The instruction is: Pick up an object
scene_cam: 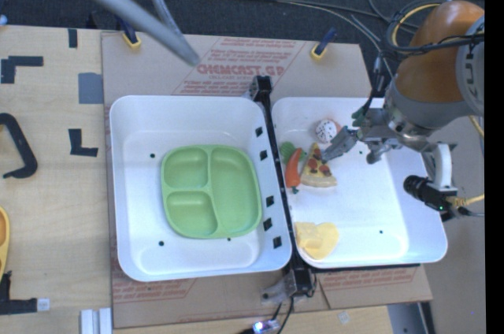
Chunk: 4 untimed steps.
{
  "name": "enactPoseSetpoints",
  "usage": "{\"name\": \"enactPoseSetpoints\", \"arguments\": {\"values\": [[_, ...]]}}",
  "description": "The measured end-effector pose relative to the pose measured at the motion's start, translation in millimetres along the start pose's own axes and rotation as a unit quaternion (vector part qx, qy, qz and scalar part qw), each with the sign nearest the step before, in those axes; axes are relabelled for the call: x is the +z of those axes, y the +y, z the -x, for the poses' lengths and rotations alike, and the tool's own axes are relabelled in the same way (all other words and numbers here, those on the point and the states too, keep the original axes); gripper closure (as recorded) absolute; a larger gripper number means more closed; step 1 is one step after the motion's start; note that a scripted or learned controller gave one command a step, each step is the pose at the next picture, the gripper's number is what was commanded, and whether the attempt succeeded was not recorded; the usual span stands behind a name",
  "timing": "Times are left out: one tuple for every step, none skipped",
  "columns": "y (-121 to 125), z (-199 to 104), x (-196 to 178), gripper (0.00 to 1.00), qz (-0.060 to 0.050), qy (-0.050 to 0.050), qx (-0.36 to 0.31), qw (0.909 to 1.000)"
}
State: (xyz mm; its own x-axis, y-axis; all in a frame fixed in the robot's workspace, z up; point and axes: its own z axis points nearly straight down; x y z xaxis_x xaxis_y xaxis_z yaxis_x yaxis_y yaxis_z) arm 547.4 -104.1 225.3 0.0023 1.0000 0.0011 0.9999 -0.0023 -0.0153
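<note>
Camera view, top-down at a slant: wooden bench (47, 167) fills the frame's left and centre, w/ a cardboard sheet (236, 61) laid under two white bins. Left bin (134, 128) sits centre frame; right bin (394, 222) touches it along a black divider strip w/ clips. Grey arm (433, 64) w/ orange band enters from upper right of frame, wrist bent over the right bin's upper right part. Green sectioned tray (211, 192), three compartments, lies flat in mid left bin, well apart from the walls.

End effector (340, 145) points left, over upper-centre of the right bin; one grey finger (339, 143) visible as a slanted bar, tip just above the toy pizza slice. Can't tell if it's spread or pressed together, nor if it touches anything.

Right bin contents, all in its left half: toy pizza slice (318, 171) mid-left; orange carrot-like toy (294, 167) w/ a green piece at its top, just beside the slice near the divider; pale yellow flat toy (316, 238) at lower left of the bin, apart from the rest; small white-and-red ball-like item (326, 129) near the upper wall, just above the finger, too small to ID.
</note>
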Motion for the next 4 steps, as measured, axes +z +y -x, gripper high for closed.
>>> {"name": "enactPoseSetpoints", "arguments": {"values": [[2.5,-0.3,-7.2,0.0,0.007,-0.001,-0.002,1.0],[6.5,1.6,37.5,0.0,0.005,-0.001,-0.001,1.0],[-0.2,9.8,94.7,0.0,0.004,-0.001,-0.001,1.0],[0.3,10.7,142.5,0.0,0.007,-0.002,-0.001,1.0]]}}
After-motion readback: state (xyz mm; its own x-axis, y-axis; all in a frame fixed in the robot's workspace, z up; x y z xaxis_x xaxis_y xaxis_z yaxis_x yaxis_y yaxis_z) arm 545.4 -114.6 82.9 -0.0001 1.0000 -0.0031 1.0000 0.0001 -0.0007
